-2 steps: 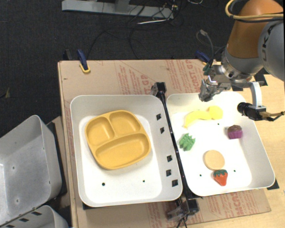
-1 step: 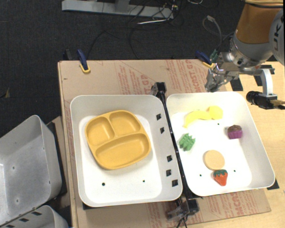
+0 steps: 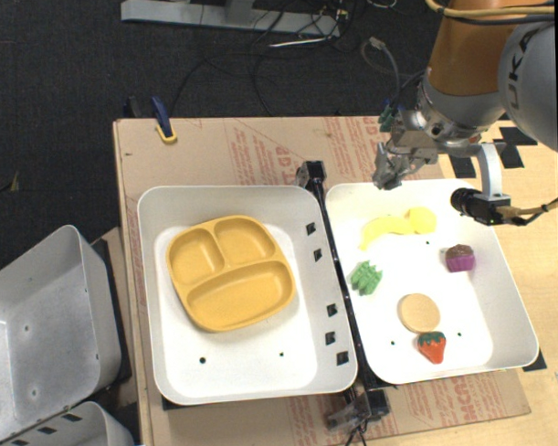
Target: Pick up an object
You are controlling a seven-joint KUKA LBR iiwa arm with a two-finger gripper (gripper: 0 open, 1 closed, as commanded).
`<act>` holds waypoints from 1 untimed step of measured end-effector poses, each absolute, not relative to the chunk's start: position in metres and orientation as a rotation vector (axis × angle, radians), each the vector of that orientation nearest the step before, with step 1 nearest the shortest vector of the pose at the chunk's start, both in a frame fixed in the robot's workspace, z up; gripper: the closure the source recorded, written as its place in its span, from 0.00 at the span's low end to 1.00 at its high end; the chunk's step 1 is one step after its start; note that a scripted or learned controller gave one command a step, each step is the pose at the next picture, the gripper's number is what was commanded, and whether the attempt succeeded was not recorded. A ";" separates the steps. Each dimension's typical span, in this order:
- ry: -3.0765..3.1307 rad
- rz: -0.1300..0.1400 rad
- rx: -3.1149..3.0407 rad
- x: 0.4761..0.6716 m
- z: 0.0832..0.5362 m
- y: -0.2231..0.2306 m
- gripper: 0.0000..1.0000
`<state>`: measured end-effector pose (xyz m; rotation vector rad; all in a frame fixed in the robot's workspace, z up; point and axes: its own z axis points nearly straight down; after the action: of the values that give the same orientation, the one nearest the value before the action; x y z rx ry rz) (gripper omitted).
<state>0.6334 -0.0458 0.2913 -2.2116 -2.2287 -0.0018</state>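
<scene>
The right bin holds a yellow banana-shaped toy, a green leafy piece, a purple piece, a tan round disc and a red strawberry. My gripper hangs over the far left corner of that bin, a little above and beyond the banana. Nothing shows between its fingers, and their spacing is too dark to read.
The left bin carries a yellow divided plate. A black clamp strip runs between the bins. A grey container stands off the bench at the left. Cables lie on the dark floor behind.
</scene>
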 end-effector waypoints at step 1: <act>-2.228 0.001 -2.211 0.627 0.282 0.003 1.00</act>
<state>0.6268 0.0029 0.2815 -2.2111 -2.2282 0.0007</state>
